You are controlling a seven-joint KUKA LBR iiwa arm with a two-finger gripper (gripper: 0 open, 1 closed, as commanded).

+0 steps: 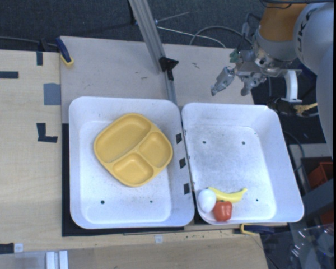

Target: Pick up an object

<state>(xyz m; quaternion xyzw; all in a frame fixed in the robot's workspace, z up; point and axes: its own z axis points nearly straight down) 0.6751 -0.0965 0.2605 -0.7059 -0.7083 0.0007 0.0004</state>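
**Gripper parked high, pickable things clustered in the near corner**

The gripper (235,83) hangs above the bench just beyond the far rim of the right bin (269,150), its two fingers spread apart with nothing between them. That pose suits an arm about to start a try: it is out of the way of both bins, so the camera sees their contents, and the open fingers are ready to close on something. The grey arm (319,32) with its orange band comes in from the right side of the view.

Working outward, the right bin's floor near the gripper is bare. The small things sit well apart from it, bunched in the bin's near left corner: a white ball (206,200), a yellow banana (231,194) lying across just behind it, and a red pepper (223,210) touching both. Pressed against the wall and each other, they probably leave little room for fingers to slide in, so a grasp there looks awkward.

The left bin (84,167) holds a yellow divided plate (133,149), lying flat and turned at an angle. It is broad and low, likely hard to pinch except at the rim.
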